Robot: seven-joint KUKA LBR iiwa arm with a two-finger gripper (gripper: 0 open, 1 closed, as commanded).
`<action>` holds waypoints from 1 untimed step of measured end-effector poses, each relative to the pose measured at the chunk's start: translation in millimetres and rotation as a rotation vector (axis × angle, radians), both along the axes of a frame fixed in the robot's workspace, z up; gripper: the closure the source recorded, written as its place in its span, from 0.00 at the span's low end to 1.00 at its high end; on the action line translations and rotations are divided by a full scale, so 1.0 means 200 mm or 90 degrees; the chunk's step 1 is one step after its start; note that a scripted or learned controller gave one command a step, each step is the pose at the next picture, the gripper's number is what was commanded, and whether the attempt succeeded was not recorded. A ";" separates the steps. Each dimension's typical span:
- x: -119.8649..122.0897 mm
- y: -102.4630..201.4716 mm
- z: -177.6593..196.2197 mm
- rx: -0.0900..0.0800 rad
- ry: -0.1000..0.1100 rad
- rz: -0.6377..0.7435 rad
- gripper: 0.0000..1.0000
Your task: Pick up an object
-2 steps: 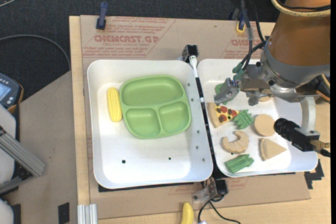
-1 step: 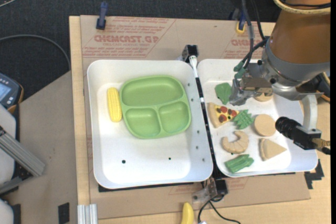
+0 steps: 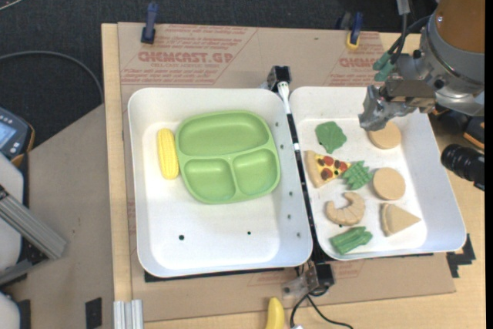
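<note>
from the camera view above the bench, the gripper [image 3: 377,118] hangs low over the back of the right bin [image 3: 439,189], right at a tan round cookie [image 3: 386,138] that pokes out just under it. whether it touches the cookie i can't tell, and i can't tell how the jaws stand either. near it in the same bin lie a green leafy piece [image 3: 331,136], a pizza slice [image 3: 324,167], a second round cookie [image 3: 388,184], a bitten pretzel-like piece [image 3: 345,209], a tan wedge [image 3: 399,219] and two more green bits. the left bin [image 3: 146,189] holds a green divided plate [image 3: 227,156] with a yellow corn cob [image 3: 166,153] just beside it. my worry: the cookie is flat and sits close to the bin's back wall, so the grip could slide off its edge or simply push it against the wall and come up with nothing
</note>
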State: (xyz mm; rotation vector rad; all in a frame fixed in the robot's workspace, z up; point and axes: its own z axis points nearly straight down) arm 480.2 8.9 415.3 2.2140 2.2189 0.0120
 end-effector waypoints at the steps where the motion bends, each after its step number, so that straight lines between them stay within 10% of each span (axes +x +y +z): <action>1: 0.00 -0.22 0.36 -0.001 0.002 -0.003 1.00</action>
